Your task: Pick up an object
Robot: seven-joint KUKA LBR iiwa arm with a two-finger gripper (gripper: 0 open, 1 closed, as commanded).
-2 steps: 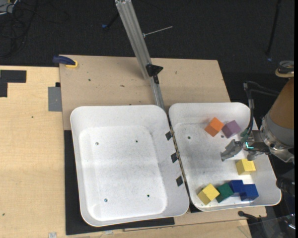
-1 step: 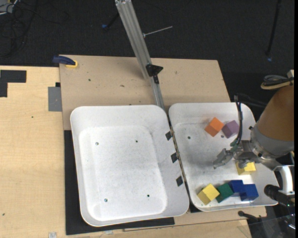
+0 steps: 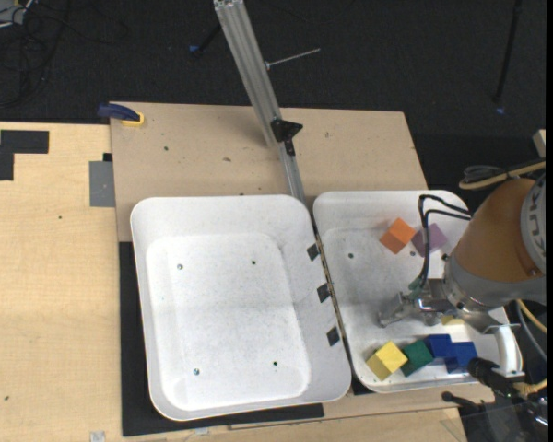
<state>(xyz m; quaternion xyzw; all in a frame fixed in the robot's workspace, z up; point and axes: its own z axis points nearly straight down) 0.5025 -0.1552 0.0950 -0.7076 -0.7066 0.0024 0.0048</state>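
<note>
objects lie in the right bin, the left bin beside it. arm reaches in from the right, its gripper low over the right bin floor; whether its fingers are parted or closed, i cannot tell. orange block and purple block sit toward the far side; blue block, green block and yellow block cluster at the near edge.

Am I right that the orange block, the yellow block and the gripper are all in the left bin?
Not quite: the camera view shows the orange block, the yellow block and the gripper all in the right bin, not the left one.
</note>
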